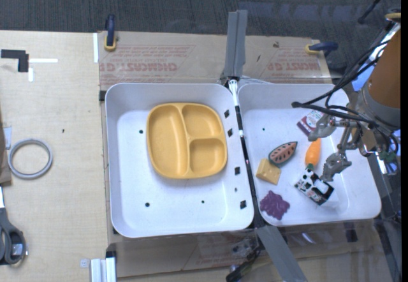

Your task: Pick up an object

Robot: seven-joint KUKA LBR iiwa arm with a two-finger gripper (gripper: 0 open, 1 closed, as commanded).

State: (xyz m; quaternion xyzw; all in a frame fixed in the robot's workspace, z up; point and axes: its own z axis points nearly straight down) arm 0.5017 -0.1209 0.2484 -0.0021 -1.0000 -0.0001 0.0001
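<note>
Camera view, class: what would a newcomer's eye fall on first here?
The yellow divided plate stands out, alone in the left bin. Next, the small things clustered in the right bin: an orange carrot, a cheese wedge and a purple grape bunch. The claw hangs over a black-and-white toy.

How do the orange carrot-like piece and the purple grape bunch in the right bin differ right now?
The carrot-like piece is orange, slim and elongated; the grape bunch is purple, squat and lumpy. The carrot-like piece lies mid-bin, right beside the gripper, while the grape bunch sits near the bin's front left corner, apart from the gripper. Both rest on the floor of the right bin, and neither is held.
</note>
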